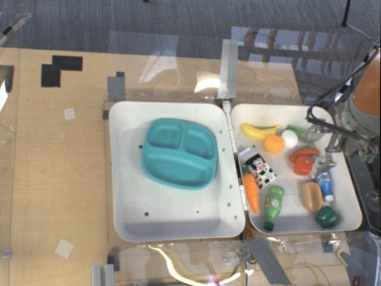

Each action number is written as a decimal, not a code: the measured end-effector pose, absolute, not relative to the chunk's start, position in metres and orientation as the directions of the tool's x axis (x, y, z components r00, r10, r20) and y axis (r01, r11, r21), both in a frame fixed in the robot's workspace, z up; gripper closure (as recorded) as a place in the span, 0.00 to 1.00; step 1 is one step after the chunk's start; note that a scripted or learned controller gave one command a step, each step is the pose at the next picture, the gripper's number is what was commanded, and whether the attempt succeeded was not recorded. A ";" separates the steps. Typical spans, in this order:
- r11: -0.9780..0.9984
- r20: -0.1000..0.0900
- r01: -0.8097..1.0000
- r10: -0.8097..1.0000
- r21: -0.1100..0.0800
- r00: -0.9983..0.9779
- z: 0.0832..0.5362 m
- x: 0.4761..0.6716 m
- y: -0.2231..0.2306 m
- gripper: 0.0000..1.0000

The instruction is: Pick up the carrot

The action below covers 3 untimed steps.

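Carrot, a small orange toy one with a green top (252, 191), lies in the right white shallow bin (351, 214), in the lower centre-right of the frame, along the bin's left wall, with its green end pointing up and its tip pointing down. Just beside it on the right lies a green plastic bottle (272, 205), and above it a small black and white box (261, 169). Higher in the same bin are a yellow toy banana (258, 130), an orange ball (274, 144) and a white ball (289, 139) touching each other. A red toy piece (303, 159), a brown bread-shaped toy (311, 195), a blue and white small bottle (325, 185) and a dark green toy (327, 217) lie toward the right side. The left white shallow bin (128, 213) holds a teal plastic plate with compartments (178, 152). The pincer (331, 149) hangs at the right side of the frame over the right bin, well apart from the carrot; I cannot tell if it is spread or pressed together. Both bins stand on the wooden counter (53, 159).
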<state>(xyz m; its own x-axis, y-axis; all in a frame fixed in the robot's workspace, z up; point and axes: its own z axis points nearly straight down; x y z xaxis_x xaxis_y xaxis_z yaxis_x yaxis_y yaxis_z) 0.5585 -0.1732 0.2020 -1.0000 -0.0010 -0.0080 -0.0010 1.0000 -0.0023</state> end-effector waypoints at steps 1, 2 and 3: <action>0.999 -0.018 -0.044 -0.044 -0.003 -0.999 0.091 0.573 -0.116 0.00; 0.997 -0.013 -0.071 -0.071 -0.003 -0.997 0.117 0.656 -0.159 0.00; 0.996 0.012 0.094 0.094 0.003 -0.995 0.087 0.668 -0.200 0.00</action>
